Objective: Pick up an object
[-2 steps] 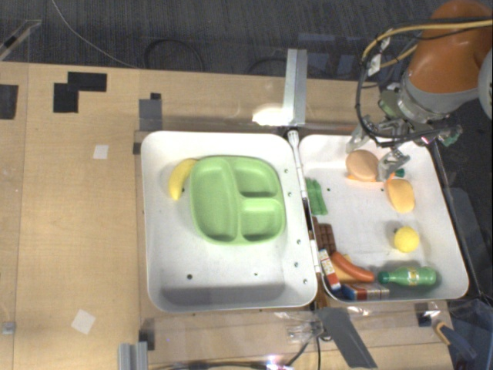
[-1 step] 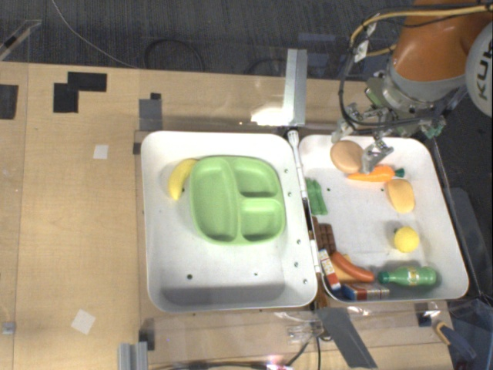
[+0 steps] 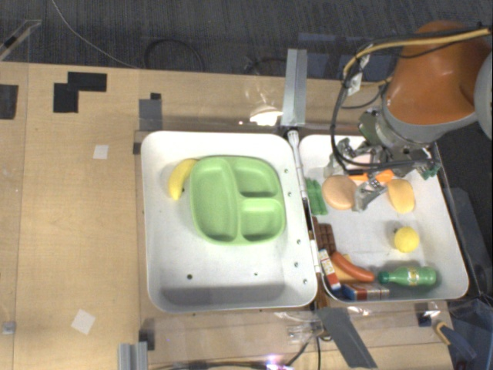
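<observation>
My gripper [image 3: 370, 192] hangs low in the right bin [image 3: 454, 241], under the orange band of the arm [image 3: 428, 72]. It sits between a tan bun-like object [image 3: 338, 193] on its left and a yellow-orange rounded object [image 3: 400, 196] on its right. A small orange piece [image 3: 383, 177] shows just above the gripper, close to the wrist. Whether anything is held is hidden by the arm. Farther forward lie a lemon [image 3: 406, 240], a green bottle [image 3: 407, 277] on its side, and a sausage [image 3: 352, 268].
The left bin [image 3: 166, 268] holds a green divided plate [image 3: 234, 199] with a banana [image 3: 179, 179] at its left edge. A green packet [image 3: 314, 196] and a brown bar [image 3: 326, 240] lie along the right bin's left wall. Cables [image 3: 347, 122] loop near the wrist.
</observation>
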Controlling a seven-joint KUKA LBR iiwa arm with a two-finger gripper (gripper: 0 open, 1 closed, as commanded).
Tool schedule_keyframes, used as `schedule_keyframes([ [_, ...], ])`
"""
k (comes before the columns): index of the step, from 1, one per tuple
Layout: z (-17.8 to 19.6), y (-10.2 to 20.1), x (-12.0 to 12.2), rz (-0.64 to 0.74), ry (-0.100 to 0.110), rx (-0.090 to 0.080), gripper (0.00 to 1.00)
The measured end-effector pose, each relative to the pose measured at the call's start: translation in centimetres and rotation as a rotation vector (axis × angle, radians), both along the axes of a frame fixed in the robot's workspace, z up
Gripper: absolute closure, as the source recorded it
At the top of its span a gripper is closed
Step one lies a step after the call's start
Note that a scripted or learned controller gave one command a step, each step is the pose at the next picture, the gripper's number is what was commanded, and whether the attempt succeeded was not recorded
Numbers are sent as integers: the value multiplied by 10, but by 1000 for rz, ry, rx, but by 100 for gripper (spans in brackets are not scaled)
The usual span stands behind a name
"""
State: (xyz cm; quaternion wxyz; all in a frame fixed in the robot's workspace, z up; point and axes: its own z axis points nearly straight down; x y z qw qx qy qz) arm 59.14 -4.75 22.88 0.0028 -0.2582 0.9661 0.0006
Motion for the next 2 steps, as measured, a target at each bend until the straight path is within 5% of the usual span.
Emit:
schedule_keyframes([
  [1, 6, -9, 59, 131, -1, -1, 100],
  [2, 1, 25, 79, 100, -1, 1, 100],
])
